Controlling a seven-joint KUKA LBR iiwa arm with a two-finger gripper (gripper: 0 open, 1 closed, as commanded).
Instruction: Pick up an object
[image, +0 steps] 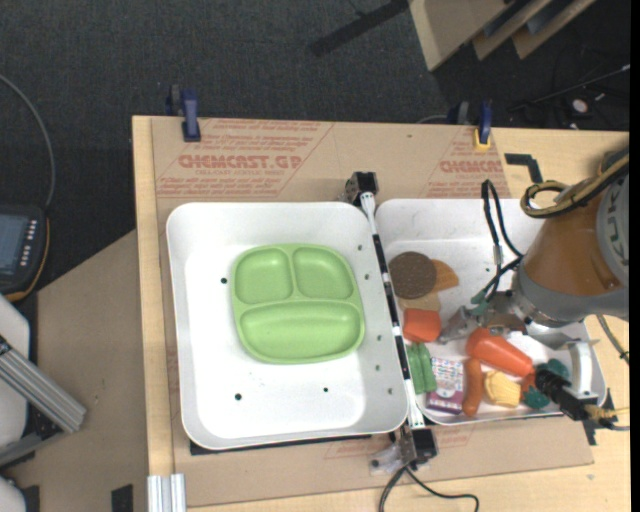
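Occupying the right bin (440, 215): brown cookie (411, 271), red block (421, 325), orange carrot (499, 351), yellow piece (503, 390), green strip (419, 368). Gripper (478, 322) low among them beside the carrot; its grasp cannot be made out. Left bin (200, 300): green divided plate (297, 303).

Green three-compartment plate (297, 303) centred in left white bin (200, 250), blue clamps (186, 112) at bench's (150, 300) far edge

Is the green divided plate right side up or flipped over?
Right side up: the green three-compartment plastic plate lies flat in the left white bin, compartments facing up.
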